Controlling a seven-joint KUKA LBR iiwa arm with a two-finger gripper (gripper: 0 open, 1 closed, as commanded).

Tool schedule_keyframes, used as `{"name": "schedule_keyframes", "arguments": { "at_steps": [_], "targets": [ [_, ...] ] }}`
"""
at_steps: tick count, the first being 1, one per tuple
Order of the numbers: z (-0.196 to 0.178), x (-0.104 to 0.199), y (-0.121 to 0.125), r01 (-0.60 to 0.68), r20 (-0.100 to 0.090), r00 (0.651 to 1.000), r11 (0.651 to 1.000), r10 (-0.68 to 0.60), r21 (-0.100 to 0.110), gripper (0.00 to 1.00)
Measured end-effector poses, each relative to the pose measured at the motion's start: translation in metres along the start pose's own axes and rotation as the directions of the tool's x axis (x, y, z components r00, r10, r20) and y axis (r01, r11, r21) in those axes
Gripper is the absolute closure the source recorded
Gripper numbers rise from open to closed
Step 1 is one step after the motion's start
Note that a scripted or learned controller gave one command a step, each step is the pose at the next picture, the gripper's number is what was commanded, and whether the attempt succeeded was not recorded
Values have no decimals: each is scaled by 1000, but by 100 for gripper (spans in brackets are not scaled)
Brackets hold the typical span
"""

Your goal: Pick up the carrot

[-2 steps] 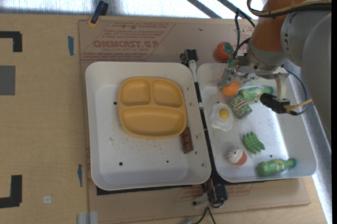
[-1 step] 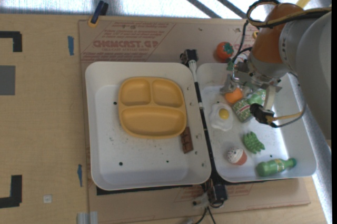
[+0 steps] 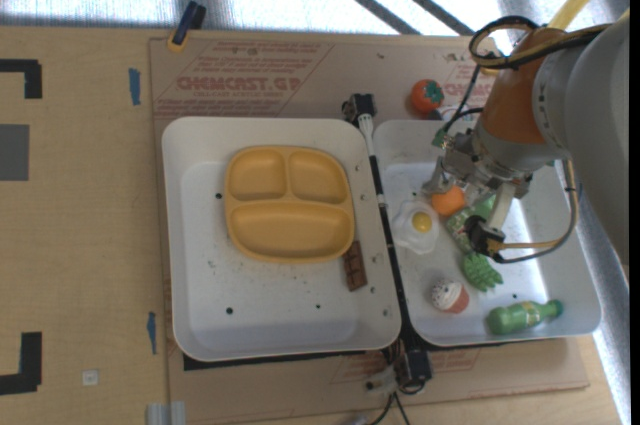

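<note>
Claw (image 3: 452,196) clamped on carrot (image 3: 448,202) mid right bin (image 3: 580,313), near fried egg (image 3: 419,226).

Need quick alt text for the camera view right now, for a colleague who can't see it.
The arm's hand sits low in the right bin over the carrot, next to a fried egg, a green bottle and other toy food. The left bin holds a yellow divided plate.

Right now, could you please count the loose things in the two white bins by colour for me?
Yellow: 1, divided plate
Brown: 1, chocolate bar
White and yellow: 1, fried egg
Orange with green top: 1, carrot, under the tool
White and red: 1, small rounded piece
Green: 1, bottle
Total: 6
</note>
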State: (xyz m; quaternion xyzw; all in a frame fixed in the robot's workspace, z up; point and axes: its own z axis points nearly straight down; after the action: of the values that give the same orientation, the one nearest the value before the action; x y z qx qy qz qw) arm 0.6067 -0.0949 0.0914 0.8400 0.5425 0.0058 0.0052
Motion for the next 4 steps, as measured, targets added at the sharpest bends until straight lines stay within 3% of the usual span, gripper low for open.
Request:
{"name": "schedule_keyframes", "arguments": {
  "at_steps": [1,2,3,4],
  "targets": [
    [1,13,30,-116,2,993,993,116,2,100],
    [0,-6,0,-157,1,988,988,157,2,100],
    [1,-26,9,-592,2,806,806,592,1,100],
    [3,-33,69,-547,6,837,837,547,4,100]
  ]
}}
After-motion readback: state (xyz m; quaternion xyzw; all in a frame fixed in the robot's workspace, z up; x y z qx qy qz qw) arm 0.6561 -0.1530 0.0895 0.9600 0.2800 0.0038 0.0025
